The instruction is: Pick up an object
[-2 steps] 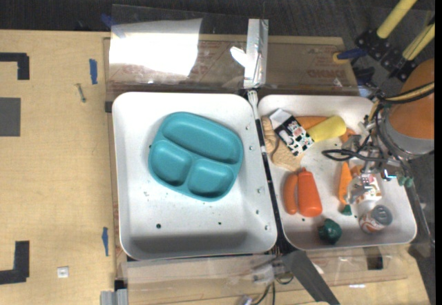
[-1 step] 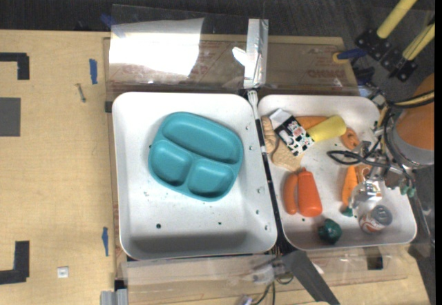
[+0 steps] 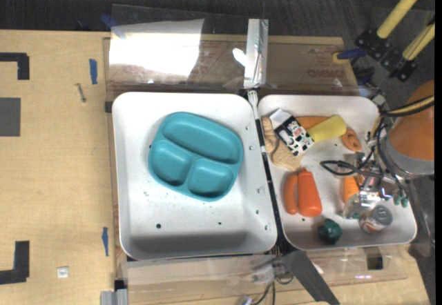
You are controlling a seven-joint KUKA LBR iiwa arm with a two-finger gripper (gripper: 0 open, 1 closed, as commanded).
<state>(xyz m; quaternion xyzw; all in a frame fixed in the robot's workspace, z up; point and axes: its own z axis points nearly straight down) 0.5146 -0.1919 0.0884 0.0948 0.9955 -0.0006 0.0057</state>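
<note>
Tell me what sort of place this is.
Likely a robotics lab's grasping test bench: two white bins sit side by side on a plywood benchtop marked with black tape, toy items like a teal divided plate and orange hot dog fill them, and a cabled gripper reaches in.

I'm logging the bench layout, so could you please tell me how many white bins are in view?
2. The left bin holds a teal divided tray; the right bin holds a jumble of small objects, with the gripper over its right side.

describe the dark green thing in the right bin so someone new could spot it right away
Look in the right bin, along its near edge. The small dark green ball sits just below the orange hot dog; it is the only green, round item among orange and yellow ones.
</note>
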